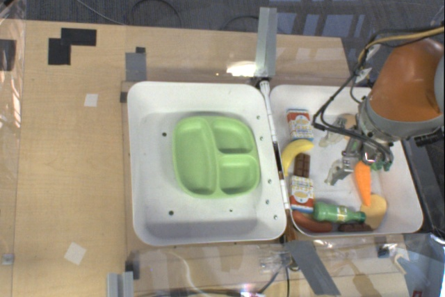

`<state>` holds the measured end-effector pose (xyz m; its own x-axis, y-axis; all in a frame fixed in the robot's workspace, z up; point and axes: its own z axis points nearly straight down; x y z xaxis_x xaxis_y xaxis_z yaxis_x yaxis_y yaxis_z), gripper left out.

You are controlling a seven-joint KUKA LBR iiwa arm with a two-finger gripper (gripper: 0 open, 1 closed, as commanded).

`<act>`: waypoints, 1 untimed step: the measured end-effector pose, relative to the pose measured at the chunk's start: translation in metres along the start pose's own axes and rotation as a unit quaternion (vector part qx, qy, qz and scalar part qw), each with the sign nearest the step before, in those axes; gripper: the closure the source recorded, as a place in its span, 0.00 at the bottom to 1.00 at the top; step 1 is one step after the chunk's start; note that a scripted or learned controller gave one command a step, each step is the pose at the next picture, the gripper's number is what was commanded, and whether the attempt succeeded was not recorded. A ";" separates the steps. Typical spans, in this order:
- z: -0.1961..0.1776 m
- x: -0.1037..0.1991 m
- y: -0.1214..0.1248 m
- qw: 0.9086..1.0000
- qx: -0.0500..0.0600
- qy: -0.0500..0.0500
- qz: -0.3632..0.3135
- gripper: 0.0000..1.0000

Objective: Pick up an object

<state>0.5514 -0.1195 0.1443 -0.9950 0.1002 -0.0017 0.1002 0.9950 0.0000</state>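
Within the right bin [416,209], the gripper [345,167] hangs with fingers parted, holding nothing, beside the carrot [363,183]; banana [296,151], green bottle [338,212] nearby; green tray [214,156] occupies the left bin [142,219].

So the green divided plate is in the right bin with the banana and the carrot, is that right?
Not quite. The camera view shows the green divided plate alone in the left bin; the banana and carrot are in the right bin.

A green divided tray [214,156] sits in the left bin [142,219]; black tape patches [69,44] mark the desk [62,170] at ten o'clock.
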 end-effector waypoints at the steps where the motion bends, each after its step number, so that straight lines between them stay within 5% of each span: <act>1: 0.054 0.007 -0.041 1.000 0.000 -0.008 0.019 0.00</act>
<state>0.5408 -0.1598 0.0904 -0.9904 0.1373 -0.0173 0.1373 0.9905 -0.0005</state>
